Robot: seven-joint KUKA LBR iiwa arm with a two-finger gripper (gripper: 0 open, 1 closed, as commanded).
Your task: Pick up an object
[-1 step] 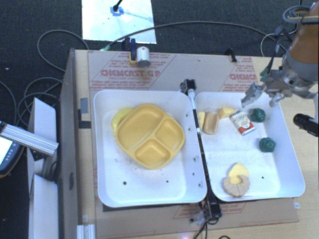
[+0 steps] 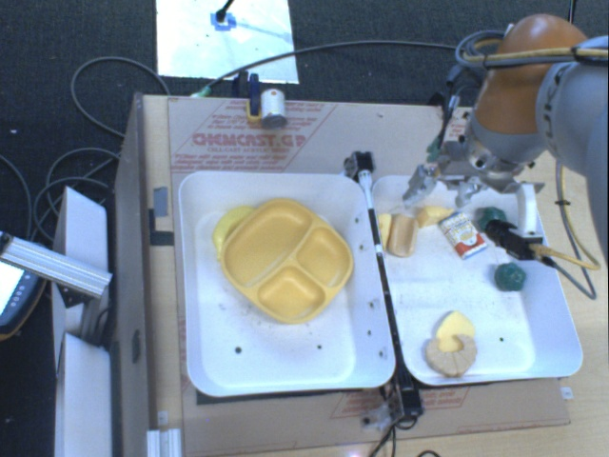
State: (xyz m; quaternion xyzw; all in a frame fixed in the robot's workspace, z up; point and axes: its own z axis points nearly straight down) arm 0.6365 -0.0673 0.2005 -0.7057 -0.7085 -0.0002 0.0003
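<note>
Arm (image 2: 561, 93): grey casing, smooth and rounded, matte. Bulbous orange band (image 2: 519, 74) above the wrist, glossy, with a pale highlight along its top. Thin yellow cable (image 2: 533, 55) across the top of the orange part; bundle of grey and dark cables (image 2: 471, 50) looped at its left side. Below the band, a short grey wrist section leading to a pale metallic end effector (image 2: 440, 187) with two slim light-grey fingers (image 2: 417, 185). Small dark fittings around the mount; detail too blurred to tell screws or markings.

yellow tray (image 2: 285, 255) | white bins (image 2: 285, 369) | red-white carton (image 2: 463, 235) | green ball (image 2: 509, 276)
</note>
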